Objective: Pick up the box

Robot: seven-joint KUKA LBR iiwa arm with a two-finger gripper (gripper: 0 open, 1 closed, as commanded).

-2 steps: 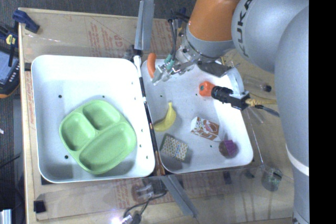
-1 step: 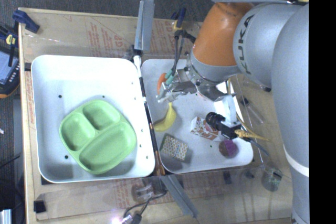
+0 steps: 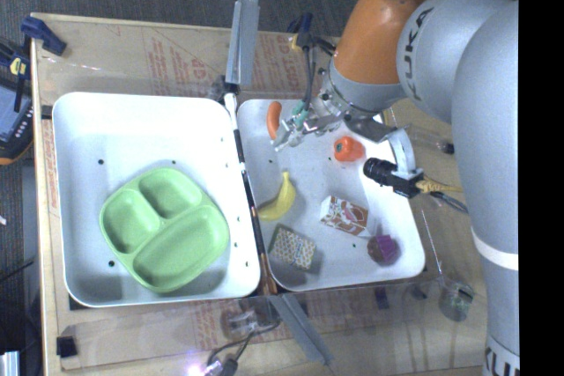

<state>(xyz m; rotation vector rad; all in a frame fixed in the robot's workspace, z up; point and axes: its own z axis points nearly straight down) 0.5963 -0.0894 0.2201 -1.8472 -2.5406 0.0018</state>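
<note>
Two white bins sit on the tabletop (image 3: 132, 57) over dark carpet. In the right bin (image 3: 410, 264), the box (image 3: 345, 216) lies right of the banana (image 3: 279, 200). The gripper (image 3: 295, 126) hovers above the banana near the carrot (image 3: 274, 119); its opening cannot be determined. The arm (image 3: 441, 48) enters from the right.

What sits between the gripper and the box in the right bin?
Camera view: bare white bin floor between the gripper and the box. The tomato and banana flank that stretch.
</note>
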